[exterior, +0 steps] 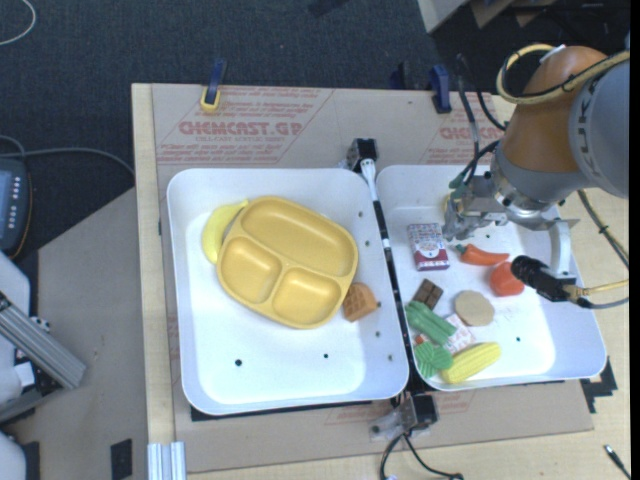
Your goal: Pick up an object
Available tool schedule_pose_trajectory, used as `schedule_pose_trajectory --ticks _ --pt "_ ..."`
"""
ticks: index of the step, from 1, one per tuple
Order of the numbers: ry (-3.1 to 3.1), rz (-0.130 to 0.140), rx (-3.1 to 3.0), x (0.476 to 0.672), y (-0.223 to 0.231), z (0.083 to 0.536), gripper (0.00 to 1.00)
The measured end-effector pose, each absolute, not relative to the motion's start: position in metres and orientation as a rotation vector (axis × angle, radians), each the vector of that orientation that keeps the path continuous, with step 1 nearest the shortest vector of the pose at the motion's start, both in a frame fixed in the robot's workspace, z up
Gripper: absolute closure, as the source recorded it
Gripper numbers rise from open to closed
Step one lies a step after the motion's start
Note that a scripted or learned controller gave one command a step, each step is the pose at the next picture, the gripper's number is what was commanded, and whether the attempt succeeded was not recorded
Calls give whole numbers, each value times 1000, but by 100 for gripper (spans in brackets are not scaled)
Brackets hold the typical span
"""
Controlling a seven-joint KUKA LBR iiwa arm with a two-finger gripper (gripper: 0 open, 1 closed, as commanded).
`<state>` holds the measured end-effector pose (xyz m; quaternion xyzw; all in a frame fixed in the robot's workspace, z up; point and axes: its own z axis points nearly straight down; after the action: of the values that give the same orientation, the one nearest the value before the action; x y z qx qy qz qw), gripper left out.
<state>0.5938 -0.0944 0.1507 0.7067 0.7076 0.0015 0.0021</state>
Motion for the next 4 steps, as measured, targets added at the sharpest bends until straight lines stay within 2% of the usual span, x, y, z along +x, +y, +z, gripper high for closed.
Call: schedule_pose_trajectory --ticks 1,2,3,4 --pt "2219 7 2215 595 -92 215 100" --pt "2220 3 2218 596 -92 226 100" --pt "2227 5 2213 613 -31 230 100" --pt "2226 3 2215 629 13 214 100"
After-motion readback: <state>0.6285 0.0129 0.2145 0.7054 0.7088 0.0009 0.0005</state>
